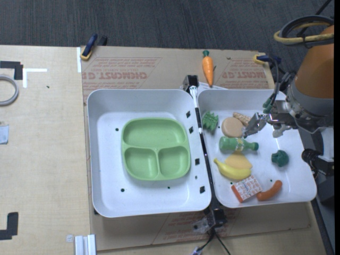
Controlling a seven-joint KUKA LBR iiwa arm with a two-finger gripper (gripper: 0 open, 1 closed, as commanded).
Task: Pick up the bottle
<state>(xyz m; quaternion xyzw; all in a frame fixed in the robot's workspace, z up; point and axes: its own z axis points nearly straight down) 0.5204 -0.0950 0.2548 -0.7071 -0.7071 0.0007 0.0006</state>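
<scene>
Gripper over the right bin, far half, fingers slightly parted, nothing between them. Green bottle lies on its side just near of the fingertips, neck pointing right, apparently clear of them. Banana just near of the bottle; round cookie at its far side. Left bin holds 1 green divided plate. Carrot lies on cardboard beyond the bins.
</scene>
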